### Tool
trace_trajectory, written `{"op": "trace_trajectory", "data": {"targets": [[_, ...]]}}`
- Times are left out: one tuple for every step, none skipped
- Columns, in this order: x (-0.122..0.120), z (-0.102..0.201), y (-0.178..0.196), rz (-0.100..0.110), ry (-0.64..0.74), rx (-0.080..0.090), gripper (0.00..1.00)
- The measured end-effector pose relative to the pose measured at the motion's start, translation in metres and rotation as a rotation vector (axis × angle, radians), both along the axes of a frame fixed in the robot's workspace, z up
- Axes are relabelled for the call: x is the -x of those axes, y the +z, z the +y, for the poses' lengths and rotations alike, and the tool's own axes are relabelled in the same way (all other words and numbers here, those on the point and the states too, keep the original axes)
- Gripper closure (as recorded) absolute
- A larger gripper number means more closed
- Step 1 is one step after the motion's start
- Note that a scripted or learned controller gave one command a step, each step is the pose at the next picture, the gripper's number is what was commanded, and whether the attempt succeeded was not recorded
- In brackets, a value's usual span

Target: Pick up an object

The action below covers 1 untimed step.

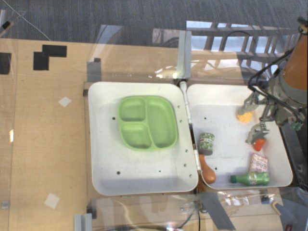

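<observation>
Small yellow object (245, 115) lies in the right white bin (226, 97), touching 1 finger (250, 101). Gripper (255, 117) fingers spread open, gripping nothing; the other finger (258, 131) touches a small red object (260, 144).

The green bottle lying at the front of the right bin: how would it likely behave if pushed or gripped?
The green bottle lies on its side, so a push across its length would probably roll it. Its round, glossy-looking body may slip between fingers. It looks small and likely light, though its contents cannot be seen.
</observation>
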<state>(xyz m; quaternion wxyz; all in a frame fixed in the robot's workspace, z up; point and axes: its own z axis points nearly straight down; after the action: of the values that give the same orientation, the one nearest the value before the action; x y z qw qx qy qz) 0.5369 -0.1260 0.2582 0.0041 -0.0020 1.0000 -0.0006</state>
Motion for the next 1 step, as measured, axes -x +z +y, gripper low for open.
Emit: {"op": "trace_trajectory", "data": {"targets": [[-0.0105,-0.0174,-0.1599,-0.001,-0.013,0.000,0.00]]}}
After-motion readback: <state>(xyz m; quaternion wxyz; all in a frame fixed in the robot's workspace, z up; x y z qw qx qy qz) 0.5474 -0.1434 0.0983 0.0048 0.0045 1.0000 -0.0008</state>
